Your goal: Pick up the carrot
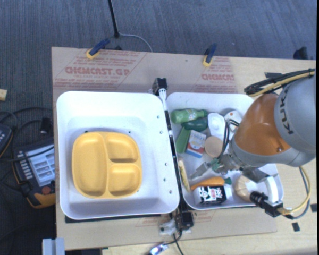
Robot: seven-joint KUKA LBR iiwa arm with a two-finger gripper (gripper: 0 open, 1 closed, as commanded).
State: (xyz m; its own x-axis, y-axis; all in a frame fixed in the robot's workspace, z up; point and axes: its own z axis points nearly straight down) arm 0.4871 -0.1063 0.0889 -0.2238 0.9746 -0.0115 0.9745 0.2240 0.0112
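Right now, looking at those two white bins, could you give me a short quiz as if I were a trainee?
1. True or false: the yellow divided tray lies in the right bin.
2. Which bin holds the carrot: A left, B right?
3. Fill in: just below the carrot lies a black-and-white ____.

Key: 1 false, it lies in the left bin; 2 B; 3 carton.

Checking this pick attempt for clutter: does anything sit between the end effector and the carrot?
Nothing visible does. The end effector is low in the right bin, just above the carrot, which lies exposed on top. A black-and-white carton lies against the carrot's near side and a green bottle sits farther back, neither in the path.
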